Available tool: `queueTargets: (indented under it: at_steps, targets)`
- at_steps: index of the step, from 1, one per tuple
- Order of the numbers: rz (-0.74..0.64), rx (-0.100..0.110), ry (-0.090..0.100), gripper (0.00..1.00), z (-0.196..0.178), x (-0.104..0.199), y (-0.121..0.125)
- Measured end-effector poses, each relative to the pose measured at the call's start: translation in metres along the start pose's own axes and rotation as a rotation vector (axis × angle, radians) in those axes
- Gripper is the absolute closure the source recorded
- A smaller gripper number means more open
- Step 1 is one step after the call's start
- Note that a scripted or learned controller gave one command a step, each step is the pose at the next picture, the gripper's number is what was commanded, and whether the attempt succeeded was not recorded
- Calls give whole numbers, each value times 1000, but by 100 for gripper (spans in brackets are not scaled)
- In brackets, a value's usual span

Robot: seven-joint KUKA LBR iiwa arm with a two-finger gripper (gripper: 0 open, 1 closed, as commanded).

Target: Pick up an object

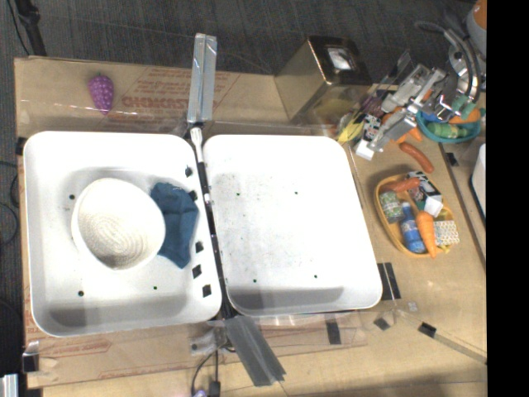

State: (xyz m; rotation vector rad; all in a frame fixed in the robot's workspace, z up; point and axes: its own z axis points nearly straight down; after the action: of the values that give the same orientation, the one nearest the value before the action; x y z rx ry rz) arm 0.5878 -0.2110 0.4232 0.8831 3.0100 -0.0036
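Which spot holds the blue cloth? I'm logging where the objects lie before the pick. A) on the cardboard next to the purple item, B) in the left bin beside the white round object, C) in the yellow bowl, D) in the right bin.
B: the blue cloth lies in the left bin, touching the right side of the white round object.

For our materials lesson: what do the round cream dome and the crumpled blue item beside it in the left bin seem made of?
Round cream dome: probably woven straw or fibre, matte; concentric ribbing shows. Crumpled blue item: likely soft cloth, matte; it lies in limp folds.
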Motion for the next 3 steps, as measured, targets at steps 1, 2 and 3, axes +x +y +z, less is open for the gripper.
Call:
queueTargets:
  at_steps: [1, 2, 3]
  targets:
    - [-4, 1, -3, 100, -11, 0, 1]
    - [154, 2, 5, 100, -19, 52, 46]
    - [444, 3, 6, 100, -20, 106, 113]
